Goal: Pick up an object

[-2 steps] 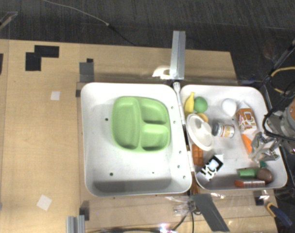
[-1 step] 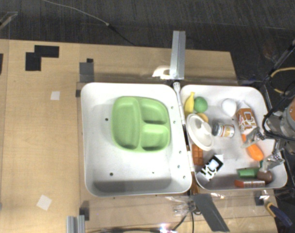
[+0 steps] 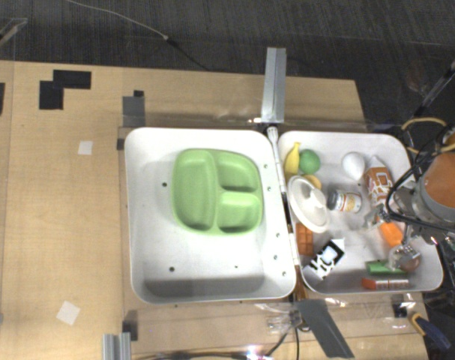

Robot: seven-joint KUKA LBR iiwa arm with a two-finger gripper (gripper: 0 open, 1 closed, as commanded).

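While arm (image 3: 441, 190) hangs over right bin (image 3: 362, 139), grip unclear.

Pale wood table (image 3: 55, 223), with black squares (image 3: 62, 88) stuck on its far left. Two white bins: the left bin (image 3: 148, 223) carries a light green divided plate (image 3: 216, 190), and the right bin (image 3: 426, 276) is a jumble of colour. Yellow banana (image 3: 292, 158) beside a green ball (image 3: 309, 160), a white egg (image 3: 353, 163), a white bowl (image 3: 309, 203), an orange-and-white can (image 3: 377, 184), a black-and-white box (image 3: 327, 257), and a red marker (image 3: 384, 283). The arm (image 3: 444, 190) shows orange over grey.
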